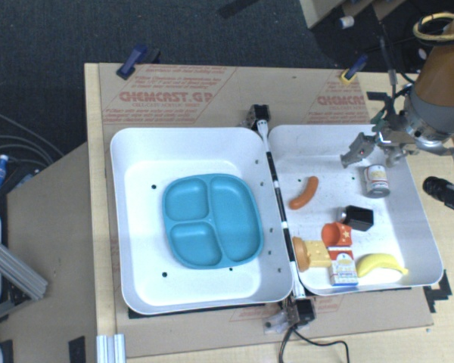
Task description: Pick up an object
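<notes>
My gripper (375,148) hangs over the far part of the right bin (420,225), open, with nothing between its fingers. Just in front of it stands a small can (377,180) with a pale label. An orange sausage (304,192) lies to the left of the can. Nearer the front are a black block (358,218), a red toy (337,234), a tan bread-like piece (310,253), a small carton (343,269) and a yellow banana (380,264).
The left bin (132,203) holds a blue divided plate (210,219). A black clamp bar (275,195) runs between the two bins. The grey arm with its orange band (443,74) comes in at the upper right.
</notes>
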{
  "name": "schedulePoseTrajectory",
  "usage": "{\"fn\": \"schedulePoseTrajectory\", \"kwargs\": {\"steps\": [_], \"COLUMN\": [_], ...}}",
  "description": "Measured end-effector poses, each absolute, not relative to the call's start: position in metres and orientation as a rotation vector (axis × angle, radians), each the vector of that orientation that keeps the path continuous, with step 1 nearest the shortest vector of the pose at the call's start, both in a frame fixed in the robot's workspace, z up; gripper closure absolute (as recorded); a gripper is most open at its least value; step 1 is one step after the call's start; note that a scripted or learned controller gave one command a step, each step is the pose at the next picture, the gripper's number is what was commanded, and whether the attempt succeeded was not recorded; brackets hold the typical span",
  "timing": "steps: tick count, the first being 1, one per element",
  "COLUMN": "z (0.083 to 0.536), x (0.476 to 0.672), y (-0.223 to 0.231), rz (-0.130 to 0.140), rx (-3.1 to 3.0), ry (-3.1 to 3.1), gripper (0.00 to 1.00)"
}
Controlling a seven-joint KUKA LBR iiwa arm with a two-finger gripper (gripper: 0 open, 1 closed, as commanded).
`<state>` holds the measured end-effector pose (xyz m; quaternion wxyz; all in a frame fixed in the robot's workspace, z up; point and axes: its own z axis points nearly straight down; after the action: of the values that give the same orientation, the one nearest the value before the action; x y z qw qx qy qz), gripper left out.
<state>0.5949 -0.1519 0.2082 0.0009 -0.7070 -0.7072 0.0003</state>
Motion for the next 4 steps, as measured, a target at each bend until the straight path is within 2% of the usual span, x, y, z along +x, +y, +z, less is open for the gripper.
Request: {"fn": "schedulePoseTrajectory", "kwargs": {"steps": [1,2,3,4], "z": [0.087,0.085,0.096,0.095], "x": [0.597,0.653,0.653,0.653], "y": [-0.157,-0.114,-0.115,-0.115], "rz": [0.003,-0.003,-0.002,-0.001], "rx": [-2.219,-2.219,-2.221,-2.220], "ry": [-2.218,-2.224,-2.226,-2.225], "gripper": [0.00,0.00,1.00,0.00]}}
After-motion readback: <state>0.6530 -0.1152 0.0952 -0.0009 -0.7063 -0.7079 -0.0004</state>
